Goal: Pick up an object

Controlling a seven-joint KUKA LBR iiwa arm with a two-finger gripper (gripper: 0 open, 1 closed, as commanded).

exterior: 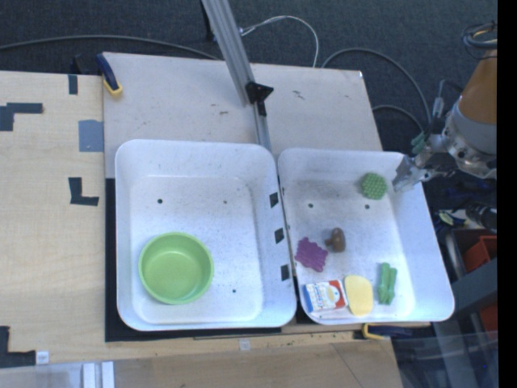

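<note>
The right bin (420, 217) holds several small objects: a round green textured ball (373, 186) near its far right corner, a small brown lump (335, 238) in the middle, a purple jagged piece (311, 255), a white and red packet (324, 296), a yellow block (359, 294) and a green stick-like toy (387, 283) along the front. My gripper (406, 174) hangs over the bin's right rim, just right of the green ball and apart from it. Nothing shows between its fingers.
The left bin (129, 217) contains a green bowl (175, 267) at its front left. A metal pole (234, 43) slants up from between the bins. Cables trail on the dark floor behind. A wooden bench top lies to the left.
</note>
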